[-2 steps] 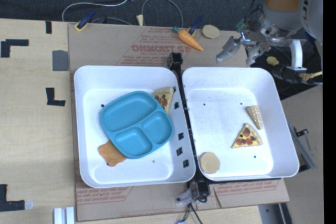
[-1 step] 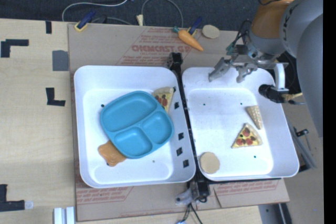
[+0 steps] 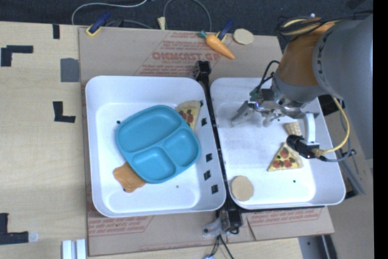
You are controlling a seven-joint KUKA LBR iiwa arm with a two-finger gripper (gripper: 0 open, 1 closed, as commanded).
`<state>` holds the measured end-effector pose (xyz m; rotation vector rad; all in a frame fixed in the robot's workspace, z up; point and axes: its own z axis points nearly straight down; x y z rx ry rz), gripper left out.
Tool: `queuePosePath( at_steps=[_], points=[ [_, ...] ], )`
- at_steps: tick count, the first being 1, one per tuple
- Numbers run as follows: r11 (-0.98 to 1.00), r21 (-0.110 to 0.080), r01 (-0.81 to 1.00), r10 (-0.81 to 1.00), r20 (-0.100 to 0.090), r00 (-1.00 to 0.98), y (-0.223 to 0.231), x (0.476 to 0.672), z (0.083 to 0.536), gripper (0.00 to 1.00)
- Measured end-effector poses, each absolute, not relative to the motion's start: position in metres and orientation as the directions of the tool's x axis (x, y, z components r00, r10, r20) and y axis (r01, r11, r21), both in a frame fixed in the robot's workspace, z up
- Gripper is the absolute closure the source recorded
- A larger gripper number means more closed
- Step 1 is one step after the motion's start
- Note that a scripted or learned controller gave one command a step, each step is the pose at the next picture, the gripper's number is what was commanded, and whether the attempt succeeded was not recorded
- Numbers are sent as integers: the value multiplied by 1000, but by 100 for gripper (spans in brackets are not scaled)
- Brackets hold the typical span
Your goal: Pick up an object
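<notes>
Right bin, 3 items as I read them: pizza slice toward the right, round biscuit at the near edge, cracker beside the hand. Hand low over the bin's far half, spread wide, holding nothing. Left bin: blue tray. Step, by my judgement: approach. Next I need to centre over 1 item, descend, close.

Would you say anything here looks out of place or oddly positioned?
Yes. A toy carrot and a round tan disc lie on the cardboard behind the bins, outside both. In the left bin, the blue divided plate sits askew, overlapping a pizza slice and an orange-brown piece.
</notes>
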<state>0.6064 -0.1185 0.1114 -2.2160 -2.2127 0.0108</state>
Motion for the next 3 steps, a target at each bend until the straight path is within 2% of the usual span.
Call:
queuePosePath(
  at_steps=[1, 2, 3],
  points=[
    [4, 2, 1000, 1000, 0, -4, -91, 647, 129, 0],
    [3, -1, 1000, 1000, -2, -3, -97, 657, 83, 0],
    [1, 4, 1000, 1000, 0, -1, -126, 670, 86, 0]
  ],
)
